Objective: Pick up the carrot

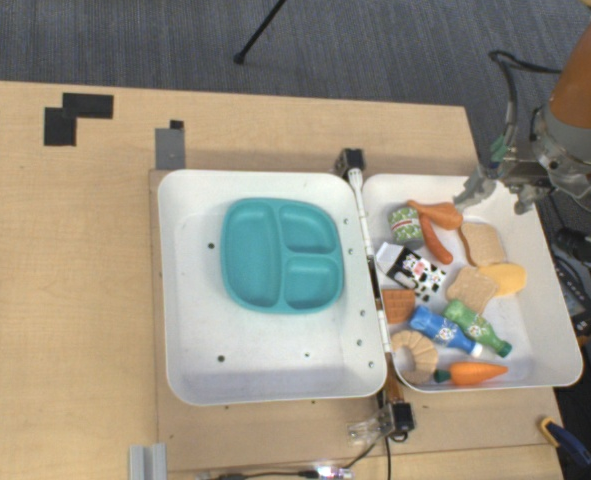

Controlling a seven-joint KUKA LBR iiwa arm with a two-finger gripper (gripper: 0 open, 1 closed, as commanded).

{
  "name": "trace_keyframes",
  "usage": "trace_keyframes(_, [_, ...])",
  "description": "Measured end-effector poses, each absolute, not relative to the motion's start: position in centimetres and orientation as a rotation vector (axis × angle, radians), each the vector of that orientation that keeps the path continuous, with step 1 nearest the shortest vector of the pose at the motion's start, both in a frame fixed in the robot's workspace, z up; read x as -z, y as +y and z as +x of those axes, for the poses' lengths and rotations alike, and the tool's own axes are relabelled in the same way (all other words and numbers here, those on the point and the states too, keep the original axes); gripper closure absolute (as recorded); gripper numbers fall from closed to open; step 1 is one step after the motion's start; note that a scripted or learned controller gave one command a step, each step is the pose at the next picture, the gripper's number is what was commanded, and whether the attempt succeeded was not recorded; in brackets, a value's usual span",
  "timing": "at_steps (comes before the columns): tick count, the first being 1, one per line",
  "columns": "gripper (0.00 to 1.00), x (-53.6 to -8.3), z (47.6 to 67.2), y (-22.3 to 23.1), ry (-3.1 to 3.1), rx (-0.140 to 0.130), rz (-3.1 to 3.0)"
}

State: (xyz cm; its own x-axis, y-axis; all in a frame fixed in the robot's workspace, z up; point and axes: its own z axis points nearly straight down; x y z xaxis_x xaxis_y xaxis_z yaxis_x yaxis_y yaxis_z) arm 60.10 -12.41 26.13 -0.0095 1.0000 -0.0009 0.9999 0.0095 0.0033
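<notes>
Carrot (pixel 478 373) location: the toy is found in the right bin (pixel 560 308), against the near wall, at the corner farthest from the arm's entry side. Its orange body is laid almost level across the view, with the long axis running left to right. The dark green stalk end is turned to the left, toward a round biscuit-coloured piece (pixel 412 348). The tapered tip is pointed right. A blue bottle (pixel 440 328) and a green bottle (pixel 478 330) are positioned just behind it, very close but apparently not on top of it.

Claw (pixel 497 194) state: the two fingers are seen spread apart, and nothing is held between them. The claw is placed over the far rim of the right bin, above the surface (pixel 65 268) level.

Governing relation: the carrot is separated from the claw by the whole depth of the bin, and the crowded toys are situated between them. A second orange, elongated piece (pixel 437 213) is located much nearer the claw and could be mistaken for the target.

Judgement: a traverse toward the near wall is required. The finger line is best set across the carrot's short axis. Little clearance is offered by the bin wall on one side and the bottles on the other.
</notes>
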Motion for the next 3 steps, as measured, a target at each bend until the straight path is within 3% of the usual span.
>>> trace_keyframes(1, [0.00, -24.9, 57.9, -17.9, 2.642, 0.000, 1.688])
trace_keyframes(2, [0.00, -11.8, 56.2, -19.1, 2.729, 0.002, 1.567])
trace_keyframes(3, [0.00, -9.5, 57.6, -20.5, 2.842, -0.010, 1.303])
